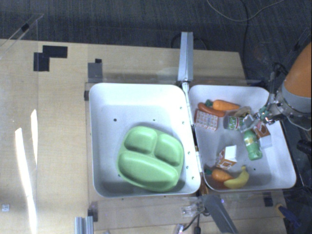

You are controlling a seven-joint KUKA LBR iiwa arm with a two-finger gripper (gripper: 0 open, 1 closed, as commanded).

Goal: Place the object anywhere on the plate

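- Plate [151, 158]: a pale green dish with rounded corners and three moulded compartments, two smaller ones on the far side and one long one on the near side. It lies in the left bin [100, 130], towards that bin's near right corner, and looks slightly tilted against the bin's floor.
- Right bin [285, 165]: this bin carries the loose items, all well apart from the plate and separated from it by the two bins' adjoining walls.
- An orange carrot [225, 105] lies along the far edge.
- Just in front of the carrot is a red and white box [206, 121], near the bin's left wall.
- A small can [234, 122] with a green label lies beside the box, towards the middle of the far half.
- A green bottle [253, 146] lies on its side right of centre, and a small red and white packet [263, 132] sits just beside it.
- A white and orange carton [228, 155] sits near the middle.
- A yellow banana [238, 179] lies by the near edge, touching an orange-red fruit [218, 175] in the near left corner.
- Gripper [263, 115]: it reaches in over the right bin's far right part, just above the can, the packet and the bottle's top. Whether it is open or closed cannot be told, and nothing can be made out in its grasp.
- The grey arm [297, 104], with its orange band, enters over the bin's right edge.
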